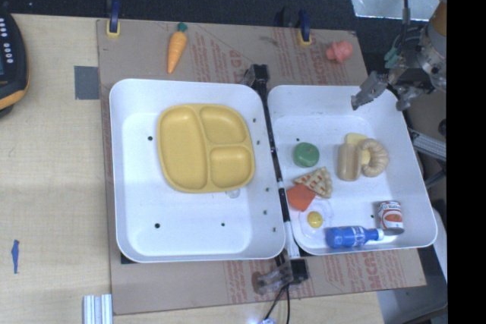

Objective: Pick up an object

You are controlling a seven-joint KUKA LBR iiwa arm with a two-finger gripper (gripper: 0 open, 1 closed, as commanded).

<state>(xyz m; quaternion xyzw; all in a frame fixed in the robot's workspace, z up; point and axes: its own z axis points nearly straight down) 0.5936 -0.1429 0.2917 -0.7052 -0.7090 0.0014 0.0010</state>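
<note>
My gripper [379, 101] hovers over the far right corner of the right bin [326, 104], open, with nothing between its fingers. Below it in that bin lie a tan bread-like toy with a donut [362, 158], a green round piece [307, 155], a waffle wedge [315, 182], an orange-red piece [301, 198], a small yellow piece [314, 220], a blue bottle [351, 237] on its side and a small red-and-white can [390, 216]. The gripper is apart from all of them.
The left bin [137, 224] holds a yellow divided plate [206, 146]. A toy carrot [176, 48] and a pink toy [340, 51] lie on the cardboard behind the bins. A black-and-orange device [11, 61] sits at the bench's left edge.
</note>
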